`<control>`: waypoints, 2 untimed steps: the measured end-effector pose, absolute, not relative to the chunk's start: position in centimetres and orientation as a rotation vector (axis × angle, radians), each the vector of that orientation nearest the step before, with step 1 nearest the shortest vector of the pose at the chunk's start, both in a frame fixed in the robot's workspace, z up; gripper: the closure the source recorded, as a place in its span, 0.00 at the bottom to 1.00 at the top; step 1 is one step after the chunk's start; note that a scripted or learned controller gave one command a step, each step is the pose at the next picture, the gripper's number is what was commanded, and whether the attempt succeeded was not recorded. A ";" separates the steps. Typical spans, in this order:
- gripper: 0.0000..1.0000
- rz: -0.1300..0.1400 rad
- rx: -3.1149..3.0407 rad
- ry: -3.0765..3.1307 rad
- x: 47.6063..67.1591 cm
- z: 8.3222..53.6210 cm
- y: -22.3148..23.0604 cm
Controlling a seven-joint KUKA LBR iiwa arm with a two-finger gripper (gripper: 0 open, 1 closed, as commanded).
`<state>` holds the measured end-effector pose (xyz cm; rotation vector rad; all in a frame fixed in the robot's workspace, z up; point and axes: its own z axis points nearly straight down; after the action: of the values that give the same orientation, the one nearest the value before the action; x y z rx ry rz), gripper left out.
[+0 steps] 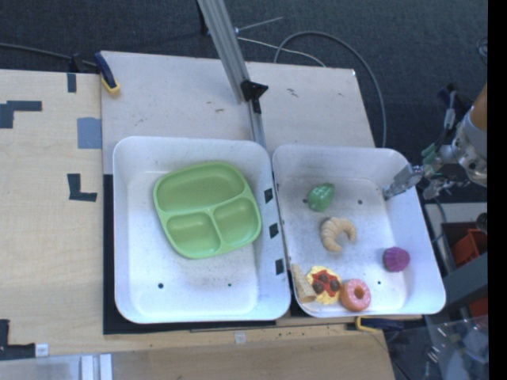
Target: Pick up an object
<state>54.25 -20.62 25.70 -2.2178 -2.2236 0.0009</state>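
A pale wood counter [47, 212] stands on dark carpet, with a lighter board under two shallow white bins set side by side. The left bin [131, 291] holds a green divided plate [207, 209]; the right bin [420, 283] holds the small food toys. A grey metal pole [226, 38] slants in from 12 o'clock and ends at the seam between the bins, and thin cables loop over the carpet behind it. A blue and yellow clamp [105, 73] sits at the board's 10 o'clock corner. In the right bin a green leafy toy [321, 197] lies near the middle, a croissant [338, 233] just below it toward 6 o'clock, a purple ball [396, 258] toward 4 o'clock, and a pizza slice [319, 283] touching a pink donut [355, 294] along the 6 o'clock wall. The end effector [400, 182] hangs over the right bin's 2 o'clock rim, with nothing seen between its fingers; whether they are apart or together I cannot tell. The purple ball lies nearest, toward 6 o'clock from it; the green toy is off at 9 o'clock.
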 end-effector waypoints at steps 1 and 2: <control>0.00 0.001 -2.218 -2.224 54.2 25.7 -20.6; 0.00 0.006 -2.217 -2.220 53.3 20.9 -20.4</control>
<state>53.32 -20.37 20.88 -2.2166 -2.2197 0.0060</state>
